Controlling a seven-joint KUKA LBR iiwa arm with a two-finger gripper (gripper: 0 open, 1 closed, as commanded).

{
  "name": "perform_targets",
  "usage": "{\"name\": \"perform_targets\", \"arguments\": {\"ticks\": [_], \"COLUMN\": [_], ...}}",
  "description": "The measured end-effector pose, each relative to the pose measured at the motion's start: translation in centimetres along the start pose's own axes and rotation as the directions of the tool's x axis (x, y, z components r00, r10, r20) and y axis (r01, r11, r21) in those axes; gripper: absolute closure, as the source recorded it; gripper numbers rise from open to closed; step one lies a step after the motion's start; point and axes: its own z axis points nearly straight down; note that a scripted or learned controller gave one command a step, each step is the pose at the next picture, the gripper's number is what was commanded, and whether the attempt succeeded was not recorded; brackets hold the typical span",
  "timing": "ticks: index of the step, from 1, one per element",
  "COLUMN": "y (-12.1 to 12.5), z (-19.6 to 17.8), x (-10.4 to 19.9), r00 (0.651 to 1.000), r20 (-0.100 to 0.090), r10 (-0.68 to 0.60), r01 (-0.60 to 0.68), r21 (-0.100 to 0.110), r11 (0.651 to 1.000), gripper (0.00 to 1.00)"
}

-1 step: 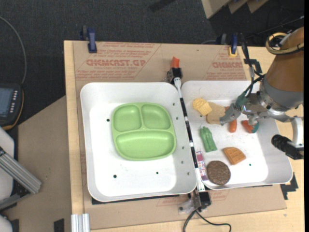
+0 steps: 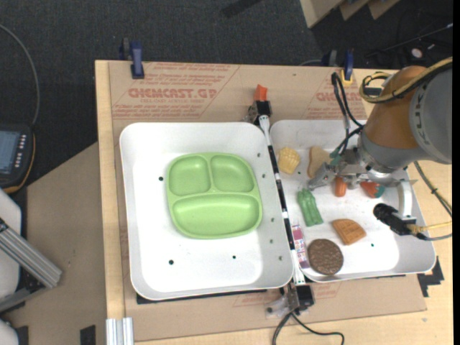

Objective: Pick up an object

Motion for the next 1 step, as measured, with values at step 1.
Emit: {"name": "perform_targets", "arguments": {"ticks": [1], "y": [0.08], "z": [-1.69], "x": [0.04], "r00": [1.0], "r20": [0.001], "r10": [0.002], "r01": [-0.002], "r21": [-0.008], "r11": [1.0], "gripper": [1.0]}}
